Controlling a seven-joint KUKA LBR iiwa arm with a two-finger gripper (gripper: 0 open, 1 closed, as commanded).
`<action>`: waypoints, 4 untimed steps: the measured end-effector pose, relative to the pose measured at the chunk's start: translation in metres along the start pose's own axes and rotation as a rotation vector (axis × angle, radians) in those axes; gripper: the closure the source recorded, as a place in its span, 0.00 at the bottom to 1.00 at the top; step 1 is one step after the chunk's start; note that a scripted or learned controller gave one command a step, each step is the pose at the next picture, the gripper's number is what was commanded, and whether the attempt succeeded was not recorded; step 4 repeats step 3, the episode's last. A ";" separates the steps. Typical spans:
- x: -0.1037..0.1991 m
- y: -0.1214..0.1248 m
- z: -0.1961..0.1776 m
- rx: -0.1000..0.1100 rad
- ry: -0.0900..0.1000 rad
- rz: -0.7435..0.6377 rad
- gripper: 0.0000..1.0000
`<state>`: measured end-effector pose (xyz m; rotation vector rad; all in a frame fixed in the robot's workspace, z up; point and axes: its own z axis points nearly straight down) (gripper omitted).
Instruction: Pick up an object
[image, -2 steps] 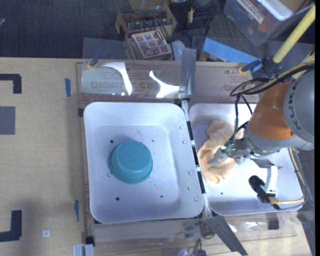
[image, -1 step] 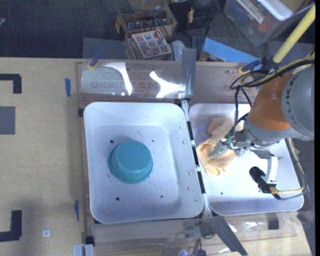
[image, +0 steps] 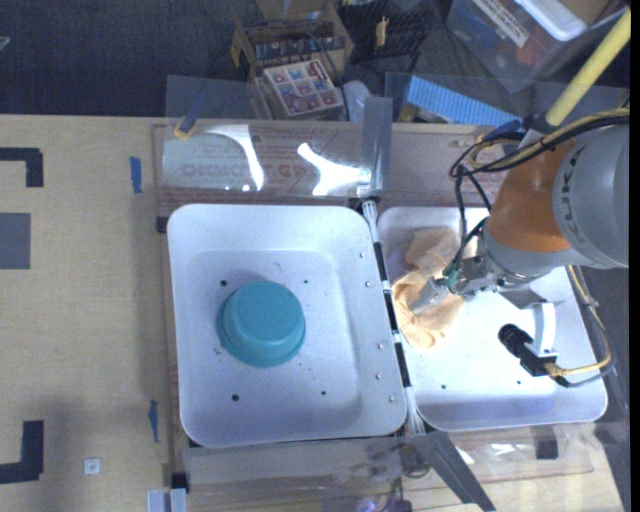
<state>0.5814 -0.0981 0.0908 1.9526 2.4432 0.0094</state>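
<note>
Nearest me, the left bin (image: 200, 400) holds a teal bowl (image: 262, 322), upside down and well apart from the arm. Beyond the divider, in the right bin (image: 500, 400), I see the gripper (image: 437, 293) low against a crumpled tan cloth (image: 428, 285), which lies under and left of it. The grey arm (image: 560, 210) slants in from the right. Finger spread: I cannot tell.

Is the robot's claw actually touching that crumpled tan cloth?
Touching. In the camera view the gripper tip presses into the tan cloth in the right bin.
</note>
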 end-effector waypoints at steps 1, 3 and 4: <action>-0.001 0.001 -0.011 -0.005 0.000 0.002 1.00; 0.008 0.086 -0.093 0.010 0.005 -0.155 1.00; 0.008 0.086 -0.093 0.010 0.005 -0.155 1.00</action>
